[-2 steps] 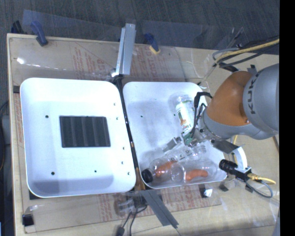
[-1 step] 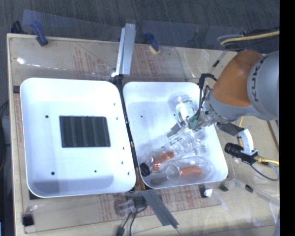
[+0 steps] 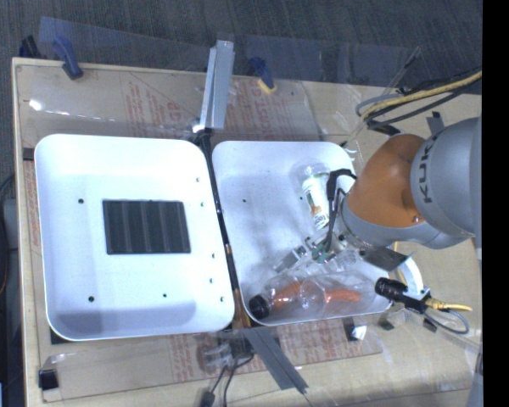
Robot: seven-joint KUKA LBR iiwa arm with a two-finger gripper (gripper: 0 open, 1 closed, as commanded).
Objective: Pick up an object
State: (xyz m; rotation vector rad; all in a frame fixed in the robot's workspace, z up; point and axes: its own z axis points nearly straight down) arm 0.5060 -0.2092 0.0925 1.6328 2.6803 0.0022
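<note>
The right bin (image 3: 246, 185) holds a small white bottle with a green and orange label (image 3: 315, 198) near its far right side. A clear plastic bag with orange pieces inside (image 3: 316, 294) lies along the bin's near wall, with a small black round thing (image 3: 259, 305) at its left end. My gripper (image 3: 320, 252) reaches in from the right and hangs low between the bottle and the bag, just above the bag's upper edge. The wrist's orange band (image 3: 388, 195) sits over the bin's right rim and hides that corner.
The left bin (image 3: 68, 168) has a dark ribbed rectangle (image 3: 146, 226) in its middle. A metal bar (image 3: 215, 83) stands at the back between the bins. Cables (image 3: 407, 100) run at the back right.
</note>
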